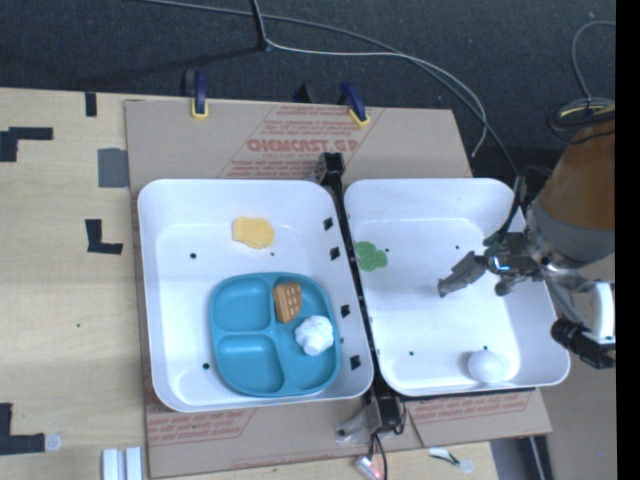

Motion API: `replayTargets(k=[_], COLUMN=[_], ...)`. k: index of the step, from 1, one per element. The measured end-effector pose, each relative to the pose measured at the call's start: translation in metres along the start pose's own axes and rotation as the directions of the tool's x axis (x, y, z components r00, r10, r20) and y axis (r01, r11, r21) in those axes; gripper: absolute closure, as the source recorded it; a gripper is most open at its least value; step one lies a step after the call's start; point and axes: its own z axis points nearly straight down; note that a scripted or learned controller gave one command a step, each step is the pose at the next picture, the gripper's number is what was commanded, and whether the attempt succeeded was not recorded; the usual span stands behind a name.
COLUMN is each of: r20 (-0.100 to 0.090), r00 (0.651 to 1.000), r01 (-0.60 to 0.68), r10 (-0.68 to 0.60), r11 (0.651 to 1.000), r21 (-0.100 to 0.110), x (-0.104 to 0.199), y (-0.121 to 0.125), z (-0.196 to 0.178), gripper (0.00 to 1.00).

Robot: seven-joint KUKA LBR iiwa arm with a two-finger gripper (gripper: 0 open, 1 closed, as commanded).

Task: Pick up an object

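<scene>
Gripper [480,277] spread wide and holding nothing over the right bin [420,368], between green object [370,257] and white ball [487,365].

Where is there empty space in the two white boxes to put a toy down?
Right bin: bare floor between the green piece and the white ball, left of the gripper. Left bin: bare strip left of the yellow piece. Crowded around the blue tray.

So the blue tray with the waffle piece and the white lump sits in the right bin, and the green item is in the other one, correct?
Not quite. The camera view shows the blue tray, carrying the waffle piece and the white lump, in the left bin. The green item is in the other one, the right bin.
</scene>
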Motion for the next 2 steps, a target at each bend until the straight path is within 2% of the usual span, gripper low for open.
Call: replayTargets(k=[1,2], r20=[0.001,0.0], r00=[1.0,1.0], r01=[0.001,-0.001], r10=[-0.001,0.001], r11=[1.0,1.0], r21=[-0.004,0.0], x=[0.0,-0.008], y=[0.001,-0.001], z=[-0.002,0.045], gripper=[0.0,0.0])
